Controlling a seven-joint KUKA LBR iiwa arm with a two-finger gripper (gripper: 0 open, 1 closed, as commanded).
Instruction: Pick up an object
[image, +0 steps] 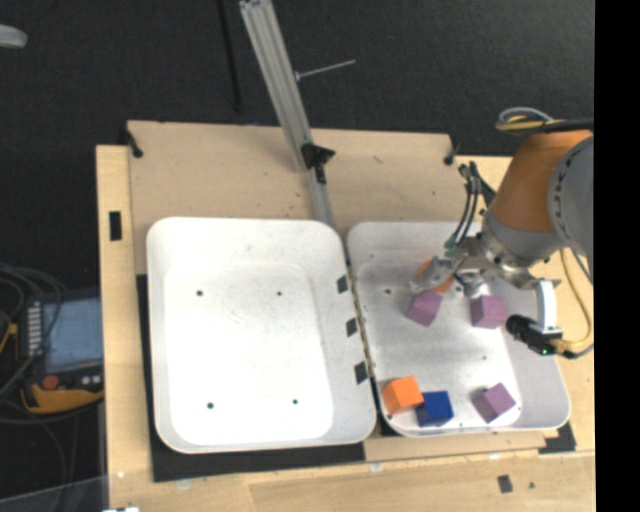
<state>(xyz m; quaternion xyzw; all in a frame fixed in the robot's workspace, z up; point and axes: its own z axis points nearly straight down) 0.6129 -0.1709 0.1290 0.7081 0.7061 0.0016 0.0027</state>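
Observation:
My gripper (462, 281) hangs over the upper part of the right bin (450, 350), under the arm's orange band. A purple block (423, 307) lies just below and to its left. A second purple block (488, 311) lies just below and to its right. A small orange piece (429, 268) shows at the gripper's left edge; I cannot tell what it is. Along the bin's front edge sit an orange block (402, 393), a blue block (434, 408) touching it, and a third purple block (493, 401).
The left bin (245, 330) lies beside the right one, with a raised divider between them. A slanted metal pole (285, 100) runs from the top down to the bins' back edge. Cables hang by the arm's wrist at the right.

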